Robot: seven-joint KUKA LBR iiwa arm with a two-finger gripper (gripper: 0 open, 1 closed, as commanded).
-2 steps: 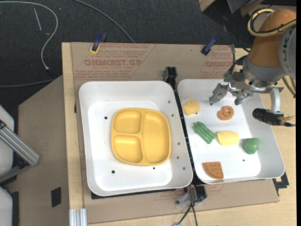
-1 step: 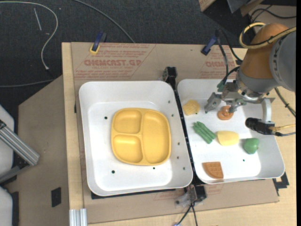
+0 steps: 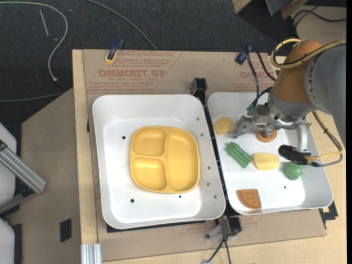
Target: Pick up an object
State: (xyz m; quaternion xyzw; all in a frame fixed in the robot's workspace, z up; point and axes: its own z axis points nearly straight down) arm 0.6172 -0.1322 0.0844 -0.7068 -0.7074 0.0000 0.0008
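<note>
**Gripper low over right bin, jaws apart, nothing held**

Camera view: gripper [image 3: 254, 131] sits over the far part of the right bin [image 3: 316, 194], arm [image 3: 308, 81] coming in from the right. Jaws look spread apart with bare bin floor between them; no object is clamped.

Pickable objects, placed from the jaws:
- orange disc [image 3: 268, 137]: right at the right-hand jaw, partly hidden under it; can't tell if touching.
- pale yellow lump [image 3: 223, 126]: just beside the left-hand jaw, toward the bin's left wall, apart from it.
- green ridged piece [image 3: 239, 154]: near, on the camera side of the jaws and slightly left, lying at a slant.
- yellow lemon-shaped piece [image 3: 266, 161]: near, on the camera side of the jaws, just beside the green ridged piece.
- small green ball [image 3: 293, 171]: camera side and to the right, further off.
- brown wedge [image 3: 249, 198]: well apart from the jaws, by the bin's near rim.

Left bin [image 3: 104, 147]: holds a yellow divided plate [image 3: 165, 159], flat and centred, well apart to the left of the jaws.
</note>
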